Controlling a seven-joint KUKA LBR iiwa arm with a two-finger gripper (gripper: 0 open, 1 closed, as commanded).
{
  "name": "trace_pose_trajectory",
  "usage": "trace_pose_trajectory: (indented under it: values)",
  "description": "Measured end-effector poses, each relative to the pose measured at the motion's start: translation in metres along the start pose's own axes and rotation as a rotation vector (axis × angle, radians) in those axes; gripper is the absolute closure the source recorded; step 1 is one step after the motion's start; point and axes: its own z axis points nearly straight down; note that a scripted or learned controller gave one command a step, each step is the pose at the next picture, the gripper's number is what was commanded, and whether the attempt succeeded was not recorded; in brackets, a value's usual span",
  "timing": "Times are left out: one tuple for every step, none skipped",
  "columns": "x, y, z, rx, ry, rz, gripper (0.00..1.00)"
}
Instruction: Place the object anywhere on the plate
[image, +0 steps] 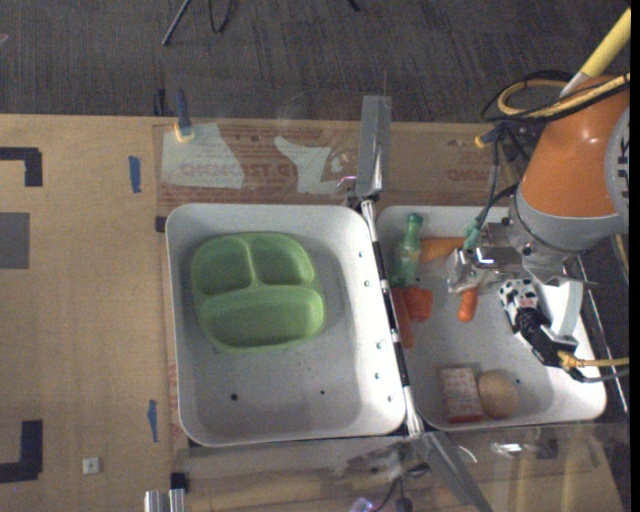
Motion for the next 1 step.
trace_pose_trajectory:
  values:
    - [0.0754,0.031,0.0521,-0.001,0.001,-0.192,1.0]
